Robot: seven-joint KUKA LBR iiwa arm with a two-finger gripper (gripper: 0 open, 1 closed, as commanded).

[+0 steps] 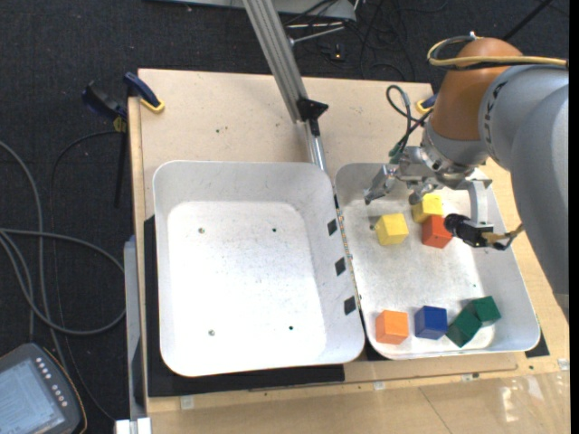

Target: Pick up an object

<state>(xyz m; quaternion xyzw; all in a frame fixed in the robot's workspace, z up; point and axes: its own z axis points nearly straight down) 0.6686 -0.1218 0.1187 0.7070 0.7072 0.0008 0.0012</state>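
The end effector [399, 185] is hovering over the right bin [507, 283], and I can't tell its state. The yellow cube [392, 229] is sitting just below it, toward the camera, nearest of the blocks.

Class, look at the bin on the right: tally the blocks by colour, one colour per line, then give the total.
Yellow blocks: 2
Red block: 1
Orange block: 1
Blue block: 1
Green blocks: 2
Total: 7 blocks, all in the right bin.
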